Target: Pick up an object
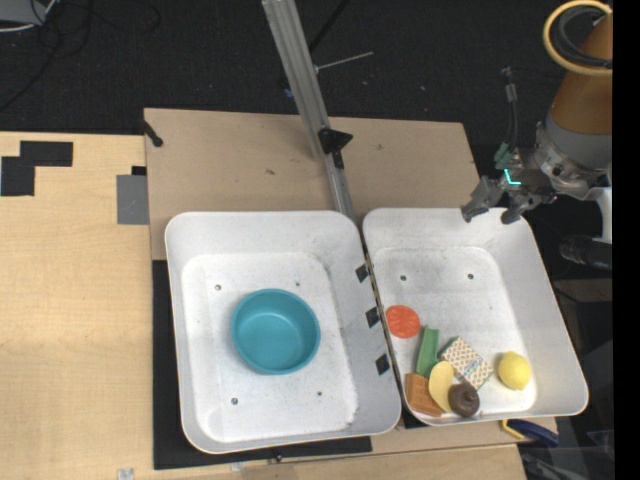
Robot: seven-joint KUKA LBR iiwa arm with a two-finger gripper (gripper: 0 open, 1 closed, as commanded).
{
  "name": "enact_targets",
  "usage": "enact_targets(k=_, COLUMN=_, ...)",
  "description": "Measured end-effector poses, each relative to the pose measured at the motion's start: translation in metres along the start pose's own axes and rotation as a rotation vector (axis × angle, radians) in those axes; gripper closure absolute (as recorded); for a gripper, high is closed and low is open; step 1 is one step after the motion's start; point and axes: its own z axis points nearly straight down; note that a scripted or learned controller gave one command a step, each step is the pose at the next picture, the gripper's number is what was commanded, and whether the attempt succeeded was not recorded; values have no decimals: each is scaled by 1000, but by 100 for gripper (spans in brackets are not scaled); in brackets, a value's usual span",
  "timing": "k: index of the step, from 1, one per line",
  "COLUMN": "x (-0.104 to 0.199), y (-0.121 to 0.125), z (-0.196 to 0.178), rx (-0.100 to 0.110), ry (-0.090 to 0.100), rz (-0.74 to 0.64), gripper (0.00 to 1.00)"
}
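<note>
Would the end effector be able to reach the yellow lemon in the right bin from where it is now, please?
Probably yes. The end effector sits over the right bin's far rim, and the yellow lemon lies apart from the other items, with nothing above it.

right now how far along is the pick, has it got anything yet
Nothing looks picked. The gripper hangs over the far right corner of the right bin with no object in its jaws. The red disc, green block, checkered piece, yellow ball and brown ring lie at the bin's near end. Reaching, grasping and lifting remain.
</note>
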Motion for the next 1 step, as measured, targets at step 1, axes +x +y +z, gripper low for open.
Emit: enact_targets(k=1, x=0, y=0, z=0, rx=0, ry=0, rz=0, gripper=0)
